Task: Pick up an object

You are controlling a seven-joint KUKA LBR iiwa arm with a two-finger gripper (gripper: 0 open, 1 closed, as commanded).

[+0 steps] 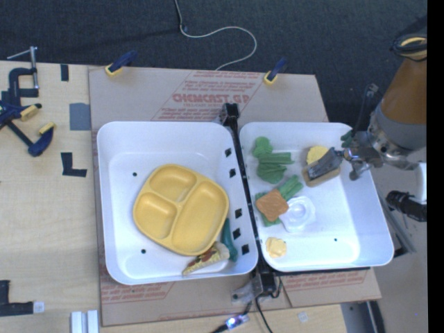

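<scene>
Objects to choose from lie across both bins, placed here against the black divider (236,179) between them. Left of it sits a yellow sectioned plate (182,208), with a slice of toy pizza (205,259) and a teal piece (228,244) just below the plate. Right of it come green toy vegetables (272,165), a tan square (272,205), a clear cup (297,212) and a small yellow piece (276,247). Farther right, the gripper (331,162) is low over a brown-and-yellow sponge-like block (320,165). Whether it is clenched on that block cannot be told. This looks like the grasp step. Next, a straight lift would show whether the block comes along.
</scene>
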